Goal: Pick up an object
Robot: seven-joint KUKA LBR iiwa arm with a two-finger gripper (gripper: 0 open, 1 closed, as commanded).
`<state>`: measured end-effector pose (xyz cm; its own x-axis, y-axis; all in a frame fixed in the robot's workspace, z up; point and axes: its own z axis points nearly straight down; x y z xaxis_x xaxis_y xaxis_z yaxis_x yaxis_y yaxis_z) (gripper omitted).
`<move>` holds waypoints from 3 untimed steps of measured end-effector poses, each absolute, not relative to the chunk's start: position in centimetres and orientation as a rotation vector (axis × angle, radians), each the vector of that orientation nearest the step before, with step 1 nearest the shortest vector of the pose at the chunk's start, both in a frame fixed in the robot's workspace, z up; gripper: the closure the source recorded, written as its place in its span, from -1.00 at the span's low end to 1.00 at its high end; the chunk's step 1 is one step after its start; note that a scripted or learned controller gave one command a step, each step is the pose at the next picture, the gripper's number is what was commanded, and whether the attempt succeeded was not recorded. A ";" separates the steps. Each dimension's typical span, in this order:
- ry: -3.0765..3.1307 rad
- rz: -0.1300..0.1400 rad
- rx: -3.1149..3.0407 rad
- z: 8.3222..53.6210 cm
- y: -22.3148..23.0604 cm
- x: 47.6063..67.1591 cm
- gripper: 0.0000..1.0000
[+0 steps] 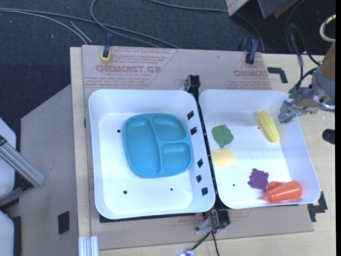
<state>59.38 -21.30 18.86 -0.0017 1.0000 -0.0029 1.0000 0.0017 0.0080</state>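
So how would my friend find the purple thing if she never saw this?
Look in the right bin, the one full of toy food. Go to its near right corner, where an orange carrot lies. The purple thing sits touching the carrot's left end; it is small and lumpy, the only purple piece there.

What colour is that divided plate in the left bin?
The divided plate is light blue, seen clearly in the overhead camera view.
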 end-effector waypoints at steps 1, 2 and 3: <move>2.218 0.004 2.217 23.6 -21.7 58.9 1.00; 2.218 0.005 2.215 29.1 -21.7 59.0 1.00; 2.230 0.002 2.216 28.7 -15.9 59.1 1.00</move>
